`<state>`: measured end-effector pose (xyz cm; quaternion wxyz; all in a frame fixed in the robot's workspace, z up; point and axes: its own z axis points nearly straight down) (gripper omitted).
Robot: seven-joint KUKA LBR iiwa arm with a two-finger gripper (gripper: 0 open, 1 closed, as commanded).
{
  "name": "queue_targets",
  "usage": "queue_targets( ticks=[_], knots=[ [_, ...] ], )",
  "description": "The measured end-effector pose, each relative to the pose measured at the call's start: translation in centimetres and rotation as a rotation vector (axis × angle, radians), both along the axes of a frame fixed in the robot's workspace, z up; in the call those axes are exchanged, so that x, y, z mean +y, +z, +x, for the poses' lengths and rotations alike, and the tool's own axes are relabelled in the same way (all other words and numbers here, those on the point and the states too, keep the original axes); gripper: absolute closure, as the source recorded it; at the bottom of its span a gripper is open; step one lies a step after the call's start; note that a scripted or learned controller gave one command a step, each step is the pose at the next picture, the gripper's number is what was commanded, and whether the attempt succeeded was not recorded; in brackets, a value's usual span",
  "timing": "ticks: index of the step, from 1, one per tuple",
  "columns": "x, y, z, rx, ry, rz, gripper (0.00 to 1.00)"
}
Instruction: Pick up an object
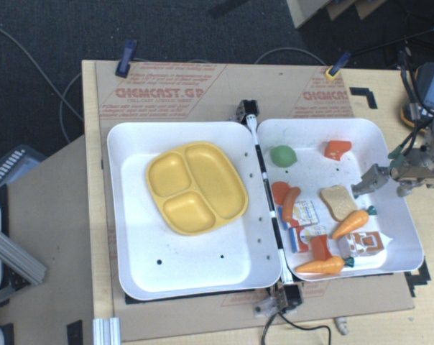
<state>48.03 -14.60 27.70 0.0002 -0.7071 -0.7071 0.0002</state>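
While the gripper point(369, 183) hovers at the right bin's point(375, 129) right side, I can't tell how its jaws are set: too blurred. Nothing visibly held. Closest pick candidates: bread slice point(338, 201) just left of it, upper carrot point(351, 223) touching the bread's lower edge. The lower right of the bin is crowded, so a descent there risks a multi-object nudge. The green ball point(282, 155) and red piece point(338, 149) sit apart from the pile and look easier. Yellow tray point(195, 187) in the left bin point(131, 214) is too wide. Suggest a straight vertical drop, centred on one item.
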Motion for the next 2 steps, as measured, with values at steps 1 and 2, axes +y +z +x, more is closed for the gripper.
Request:
queue_targets(
  ticks=[1, 2],
  knots=[
    [2.4, -14.0, 0.8, 0.001, 0.0, 0.001, 0.0],
    [-0.1, -18.8, 6.2, -0.007, 0.001, 0.0, 0.0]
  ],
)
